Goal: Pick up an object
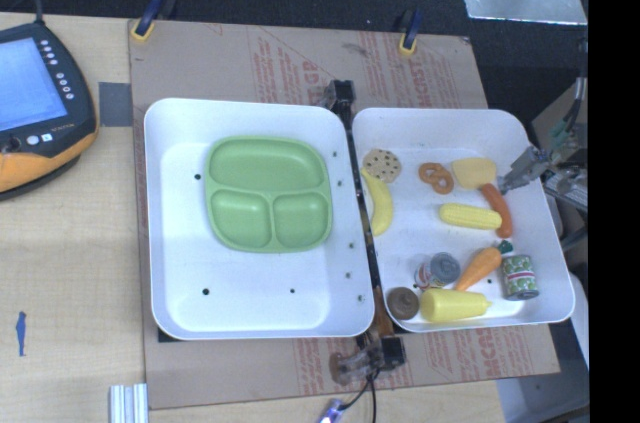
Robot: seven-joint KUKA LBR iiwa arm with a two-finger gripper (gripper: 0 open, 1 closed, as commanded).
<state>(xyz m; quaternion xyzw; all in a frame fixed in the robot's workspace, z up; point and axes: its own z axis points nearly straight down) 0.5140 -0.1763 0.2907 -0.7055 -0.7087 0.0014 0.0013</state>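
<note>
Yellow bottle point(455, 305) foremost; gripper point(522, 173), perhaps edge-cropped, overlaps hotdog point(496, 207).

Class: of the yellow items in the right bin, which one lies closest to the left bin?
The banana: it lies along the right bin's left wall, beside the cookie.

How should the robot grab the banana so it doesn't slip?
Grip the banana across its middle, coming straight down from above. It lies flat and curved along the left wall of the right bin, running top to bottom, so the fingers should close from left and right across its narrow width. The wall side looks tight, and the cookie sits at its top end, so the middle is probably safest.
</note>
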